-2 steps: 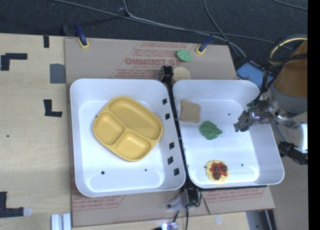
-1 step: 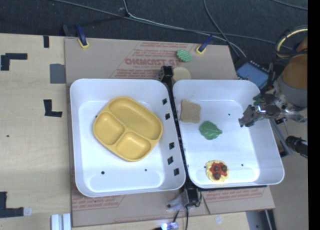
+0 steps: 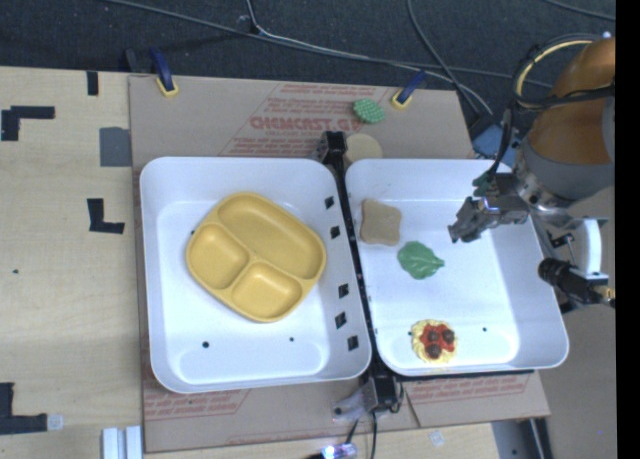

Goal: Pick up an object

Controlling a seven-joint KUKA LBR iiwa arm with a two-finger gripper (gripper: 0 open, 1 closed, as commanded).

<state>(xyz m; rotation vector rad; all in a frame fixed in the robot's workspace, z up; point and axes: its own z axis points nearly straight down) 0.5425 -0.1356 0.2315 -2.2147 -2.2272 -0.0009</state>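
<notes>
The right bin holds three small objects. A tan bread-like slice lies near its left wall. A green leaf piece rests in the middle. A small yellow round with red and dark topping sits near the front edge. My gripper hangs over the right bin's upper right part, to the right of the leaf and apart from it. Nothing shows between its dark fingers.
The left bin carries a yellow divided tray. A black divider runs between the bins. Behind the bins, on the cardboard, lie a green dotted piece and a pale disc. Cables trail across the dark background.
</notes>
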